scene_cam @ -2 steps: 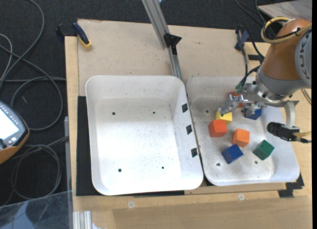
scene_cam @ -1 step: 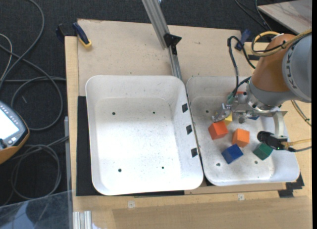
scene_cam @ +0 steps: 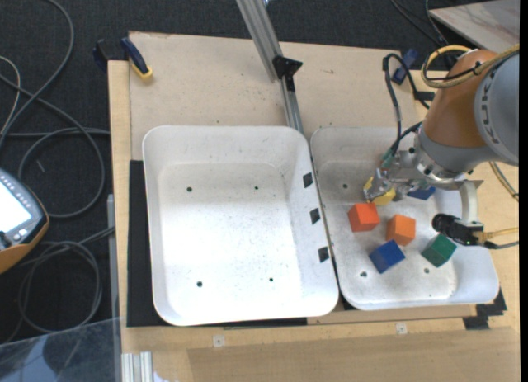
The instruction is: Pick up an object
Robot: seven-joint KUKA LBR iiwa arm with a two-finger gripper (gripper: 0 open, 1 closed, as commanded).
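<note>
Several small blocks lie in the right bin point(scene_cam: 355, 285), and none has left the floor of it, so the pick is, as I judge it, not yet made. A yellow block point(scene_cam: 384, 196) sits right under the end effector point(scene_cam: 386, 181), partly covered by it; this looks like the one being tried for. It shows as a small bright yellow sliver, its shape mostly hidden. Whether the end effector is apart, together, or clamped on that block I cannot tell: the wrist blocks the view. What is left is a firm grip and a lift clear of the bin.

Just beside the yellow block lies a blue block point(scene_cam: 421, 194), half under the arm. Nearer the front of the bin sit a red-orange block point(scene_cam: 363, 217), an orange block point(scene_cam: 402, 228), a second blue block point(scene_cam: 386, 256) and a green block point(scene_cam: 439, 250), all apart from one another and all with clean, flat faces.

Further out, the grey arm point(scene_cam: 474, 112) with its orange band reaches in from the right. The left bin point(scene_cam: 165, 157) stands alongside on the wooden counter point(scene_cam: 206, 83), and a metal pole point(scene_cam: 256, 13) rises from the back between the bins.
</note>
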